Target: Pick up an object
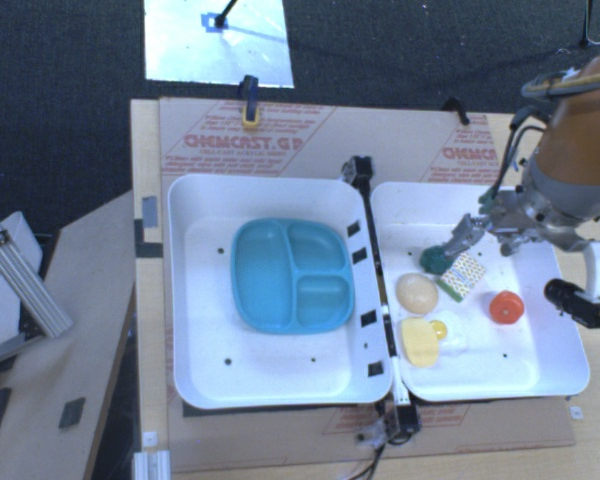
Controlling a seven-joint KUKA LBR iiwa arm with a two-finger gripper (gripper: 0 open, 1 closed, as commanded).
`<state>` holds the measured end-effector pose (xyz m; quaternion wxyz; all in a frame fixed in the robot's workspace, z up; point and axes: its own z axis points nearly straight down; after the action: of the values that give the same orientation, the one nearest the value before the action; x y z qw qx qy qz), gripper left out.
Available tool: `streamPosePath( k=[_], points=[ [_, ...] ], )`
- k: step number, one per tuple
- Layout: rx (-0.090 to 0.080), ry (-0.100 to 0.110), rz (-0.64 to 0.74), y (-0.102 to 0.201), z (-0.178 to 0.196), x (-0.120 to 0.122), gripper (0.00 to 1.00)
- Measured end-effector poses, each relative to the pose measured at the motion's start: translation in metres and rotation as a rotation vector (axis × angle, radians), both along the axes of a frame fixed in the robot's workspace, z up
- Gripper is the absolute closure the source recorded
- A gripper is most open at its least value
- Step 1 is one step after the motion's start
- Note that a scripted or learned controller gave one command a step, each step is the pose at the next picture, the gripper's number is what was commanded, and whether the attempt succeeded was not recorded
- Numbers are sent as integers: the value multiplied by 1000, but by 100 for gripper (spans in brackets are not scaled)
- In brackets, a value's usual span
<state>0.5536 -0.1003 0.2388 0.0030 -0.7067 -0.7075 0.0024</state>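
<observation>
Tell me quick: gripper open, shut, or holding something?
Gripper: cannot be told; it sits low in the right bin, by the teal object.

Light: bright, even, from overhead.
Glare: pale sheet (pixel 218 26) washed out at top.
Shadows: soft, faint inside white bins (pixel 280 193).
Focus: slightly soft throughout.

The arm (pixel 580 138) comes into the frame from the upper right, its broad orange band sitting high against the right edge with grey casing just under it. From there the wrist slants down and to the left, toward the middle right of the frame. The tool (pixel 458 246) is at the low end of that slant, pointing down-left. Its metal fingers (pixel 467 233) look grey and close together, though whether they are parted or closed can't be made out from here.
</observation>
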Motion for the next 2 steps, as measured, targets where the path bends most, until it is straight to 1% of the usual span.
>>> streamPosePath(
  k=[1, 2],
  points=[
    [-1, -9, 2, 0, 4, 2, 0],
    [-1, -6, 1, 6, -40, 7, 0]
  ],
)
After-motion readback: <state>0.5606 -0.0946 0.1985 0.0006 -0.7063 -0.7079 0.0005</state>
